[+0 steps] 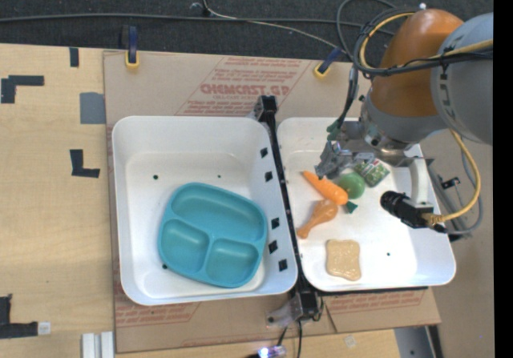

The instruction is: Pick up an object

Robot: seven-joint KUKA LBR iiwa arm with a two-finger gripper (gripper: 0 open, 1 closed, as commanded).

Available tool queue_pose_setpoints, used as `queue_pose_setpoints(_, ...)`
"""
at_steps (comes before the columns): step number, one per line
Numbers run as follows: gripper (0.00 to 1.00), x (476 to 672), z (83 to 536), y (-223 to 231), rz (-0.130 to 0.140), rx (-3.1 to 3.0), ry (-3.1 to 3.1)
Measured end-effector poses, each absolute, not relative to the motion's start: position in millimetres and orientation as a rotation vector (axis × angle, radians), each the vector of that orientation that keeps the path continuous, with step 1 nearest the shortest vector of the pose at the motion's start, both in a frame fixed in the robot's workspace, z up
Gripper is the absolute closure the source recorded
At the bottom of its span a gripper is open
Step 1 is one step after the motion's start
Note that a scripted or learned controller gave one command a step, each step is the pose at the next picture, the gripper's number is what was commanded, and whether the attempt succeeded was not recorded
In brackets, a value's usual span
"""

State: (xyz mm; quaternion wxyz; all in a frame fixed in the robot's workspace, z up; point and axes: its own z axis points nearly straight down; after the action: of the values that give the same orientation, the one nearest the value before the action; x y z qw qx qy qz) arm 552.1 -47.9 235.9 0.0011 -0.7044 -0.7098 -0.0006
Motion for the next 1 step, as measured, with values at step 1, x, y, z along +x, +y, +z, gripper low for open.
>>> queue_pose_setpoints(1, 1.0, 546.0, 227.4, -4.1, 0.002, -2.214, -2.226)
